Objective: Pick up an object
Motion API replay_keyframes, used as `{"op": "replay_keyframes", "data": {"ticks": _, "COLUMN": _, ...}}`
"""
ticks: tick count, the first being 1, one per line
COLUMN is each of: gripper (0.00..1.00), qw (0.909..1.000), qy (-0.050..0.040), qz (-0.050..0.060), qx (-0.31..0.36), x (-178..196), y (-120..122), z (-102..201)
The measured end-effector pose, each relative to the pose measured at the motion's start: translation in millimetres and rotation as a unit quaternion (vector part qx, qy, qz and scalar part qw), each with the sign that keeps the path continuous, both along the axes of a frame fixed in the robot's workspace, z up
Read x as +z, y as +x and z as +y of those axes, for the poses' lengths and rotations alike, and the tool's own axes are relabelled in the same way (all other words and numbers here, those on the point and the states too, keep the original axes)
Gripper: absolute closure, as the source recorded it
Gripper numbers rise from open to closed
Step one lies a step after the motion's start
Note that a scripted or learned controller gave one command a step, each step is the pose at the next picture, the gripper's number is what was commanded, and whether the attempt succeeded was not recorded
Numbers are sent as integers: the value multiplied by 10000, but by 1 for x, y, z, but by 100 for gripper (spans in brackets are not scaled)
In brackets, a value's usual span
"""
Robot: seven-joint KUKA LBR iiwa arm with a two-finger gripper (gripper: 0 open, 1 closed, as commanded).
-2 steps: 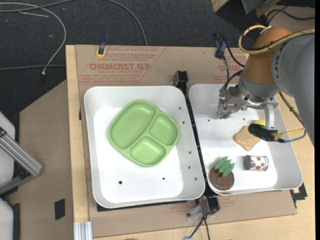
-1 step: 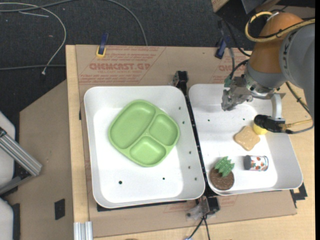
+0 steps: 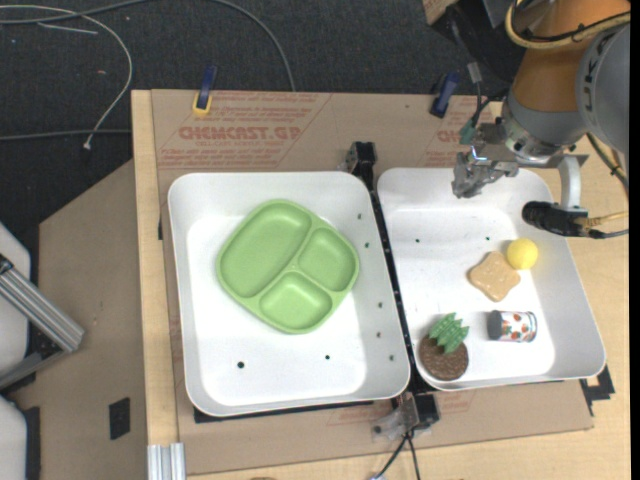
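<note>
White plastic bins sit side by side on the tabletop (image 3: 150, 268), which is covered with brown cardboard. We read red print on the cardboard, perhaps "CHEMCAST", but it is faint. The left white bin (image 3: 200, 368) keeps a green divided plate (image 3: 288, 265). The right white bin (image 3: 420, 208) gathers the objects to pick at its near right part: a yellow ball (image 3: 521, 254) touching a tan toast-shaped piece (image 3: 494, 276), a small printed can (image 3: 512, 325) and a little potted plant (image 3: 445, 348). The end effector (image 3: 470, 180) hangs over the far left corner of this bin, well apart from them; we cannot tell its state.
</note>
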State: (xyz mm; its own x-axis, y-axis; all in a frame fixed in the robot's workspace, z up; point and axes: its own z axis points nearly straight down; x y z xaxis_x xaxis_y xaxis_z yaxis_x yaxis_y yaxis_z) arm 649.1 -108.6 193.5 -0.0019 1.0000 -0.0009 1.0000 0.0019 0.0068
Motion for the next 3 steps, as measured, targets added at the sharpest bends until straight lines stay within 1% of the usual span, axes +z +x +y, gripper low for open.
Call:
{"op": "replay_keyframes", "data": {"ticks": 1, "gripper": 100, "qw": 10000, "qy": 3, "qz": 12, "qx": -5, "x": 21, "y": 1, "z": 0}}
{"op": "replay_keyframes", "data": {"ticks": 2, "gripper": 100, "qw": 10000, "qy": 16, "qz": 37, "qx": 15, "x": 34, "y": -8, "z": 51}}
{"op": "replay_keyframes", "data": {"ticks": 3, "gripper": 100, "qw": 10000, "qy": 16, "qz": 52, "qx": 15, "x": 34, "y": -28, "z": 107}}
